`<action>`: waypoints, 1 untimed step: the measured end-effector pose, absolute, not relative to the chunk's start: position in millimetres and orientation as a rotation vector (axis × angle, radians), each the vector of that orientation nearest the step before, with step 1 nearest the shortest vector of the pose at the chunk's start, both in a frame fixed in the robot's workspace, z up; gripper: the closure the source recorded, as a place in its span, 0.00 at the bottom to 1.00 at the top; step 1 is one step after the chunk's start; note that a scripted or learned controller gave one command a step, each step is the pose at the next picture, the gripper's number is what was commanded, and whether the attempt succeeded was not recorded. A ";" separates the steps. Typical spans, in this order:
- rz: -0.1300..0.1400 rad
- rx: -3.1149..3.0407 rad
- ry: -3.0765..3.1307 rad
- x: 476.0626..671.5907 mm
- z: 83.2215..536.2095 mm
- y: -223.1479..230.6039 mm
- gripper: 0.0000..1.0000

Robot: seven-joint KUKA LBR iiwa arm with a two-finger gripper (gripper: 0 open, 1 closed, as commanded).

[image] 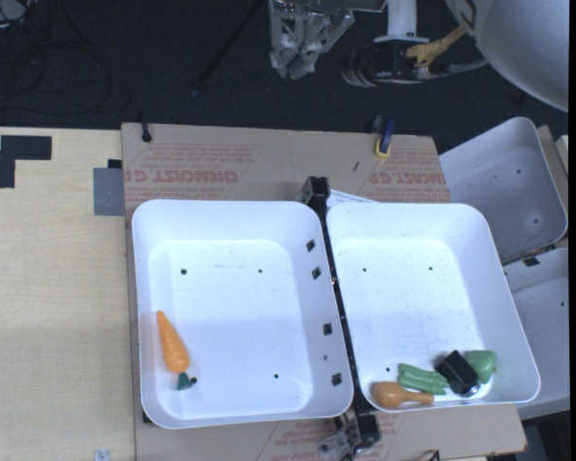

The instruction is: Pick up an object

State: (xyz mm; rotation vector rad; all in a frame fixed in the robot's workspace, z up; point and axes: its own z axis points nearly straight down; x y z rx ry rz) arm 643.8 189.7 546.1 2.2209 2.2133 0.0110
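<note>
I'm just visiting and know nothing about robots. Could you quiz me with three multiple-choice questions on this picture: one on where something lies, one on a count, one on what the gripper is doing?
1. Where does the orange plastic toy carrot lie?
A. In the left white bin
B. In the right white bin
C. On the cardboard sheet

2. How many things lie in the right white bin?
A. One
B. Two
C. Four

3. What is the arm's metal two-finger gripper doing?
A. Gripping the carrot
B. Hanging above the bench's far edge with nothing between its fingers
C. Resting inside a bin

Answers:
1 A: it lies by that bin's left wall.
2 C: a tan gourd-shaped toy, a green pod, a black block and a green round piece cluster in its near corner.
3 B: it is far from both bins.
</note>
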 end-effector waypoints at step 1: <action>-0.005 2.220 2.227 643.9 536.6 224.1 1.00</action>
